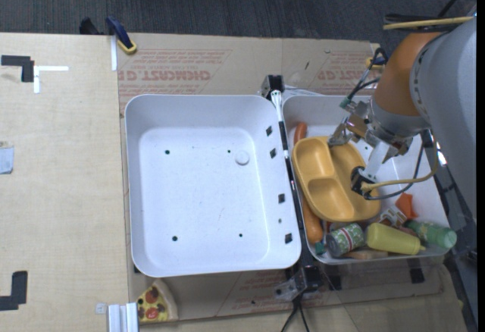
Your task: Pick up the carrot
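gripper (350, 135) over yellow tray (331, 185), open or closed unclear. approach stage: probably must shift onto carrot (312, 230) tucked beside tray.

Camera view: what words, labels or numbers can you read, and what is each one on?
"CHEMCAST GP": large red print, upside down, on the cardboard behind the left bin.
Smaller red lines beside it: too blurred to read.
Red print on the cardboard's near edge: too blurred to read.
Label on the can in the right bin: too small to read.
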You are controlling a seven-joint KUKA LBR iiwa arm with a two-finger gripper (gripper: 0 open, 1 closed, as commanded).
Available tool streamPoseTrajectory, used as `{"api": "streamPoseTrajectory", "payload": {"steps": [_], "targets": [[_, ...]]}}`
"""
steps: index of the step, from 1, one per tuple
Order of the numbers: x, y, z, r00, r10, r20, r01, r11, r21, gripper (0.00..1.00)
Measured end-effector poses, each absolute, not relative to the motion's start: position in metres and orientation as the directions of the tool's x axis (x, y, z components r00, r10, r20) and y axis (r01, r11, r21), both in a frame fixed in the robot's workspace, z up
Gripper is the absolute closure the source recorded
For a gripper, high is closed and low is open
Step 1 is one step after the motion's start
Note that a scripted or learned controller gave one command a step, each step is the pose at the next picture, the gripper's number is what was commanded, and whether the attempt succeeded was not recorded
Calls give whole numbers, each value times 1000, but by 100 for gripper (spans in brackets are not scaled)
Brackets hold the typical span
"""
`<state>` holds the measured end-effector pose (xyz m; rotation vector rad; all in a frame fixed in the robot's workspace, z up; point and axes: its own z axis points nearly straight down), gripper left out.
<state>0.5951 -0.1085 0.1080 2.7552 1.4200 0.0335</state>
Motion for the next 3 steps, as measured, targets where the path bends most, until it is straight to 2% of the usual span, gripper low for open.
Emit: {"api": "streamPoseTrajectory", "payload": {"steps": [1,2,3], "targets": [[602,-136,93,734,679,-1,679,-734,3,0],[551,-107,96,798,603,2,603,-798,11,0],[582,-97,91,905,426,-4,426,-905,1,0]]}}
